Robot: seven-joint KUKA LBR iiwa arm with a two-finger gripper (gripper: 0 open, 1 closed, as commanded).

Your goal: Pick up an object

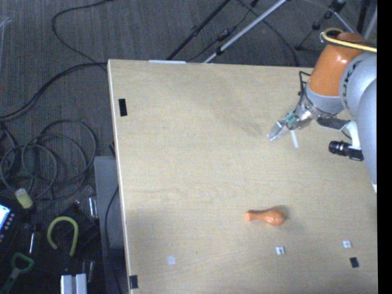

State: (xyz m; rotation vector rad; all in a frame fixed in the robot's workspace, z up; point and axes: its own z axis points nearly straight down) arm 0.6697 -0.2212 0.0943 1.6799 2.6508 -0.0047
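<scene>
A small orange gourd-shaped object (267, 217) lies on its side on the tan bench top (196, 164), toward the lower right, with its thin neck pointing left. My gripper (283, 138) hangs at the right, well above and behind the orange object and apart from it. The gripper's two pale fingers are spread open, and nothing is between them. The grey arm with its orange band (334, 66) comes in from the upper right.
Small black marks (122, 107) and white tags (280, 250) dot the bench top. Left of the bench, cables (49, 158) and tools lie on the floor. Stand legs (257, 17) cross the carpet behind the bench's far edge.
</scene>
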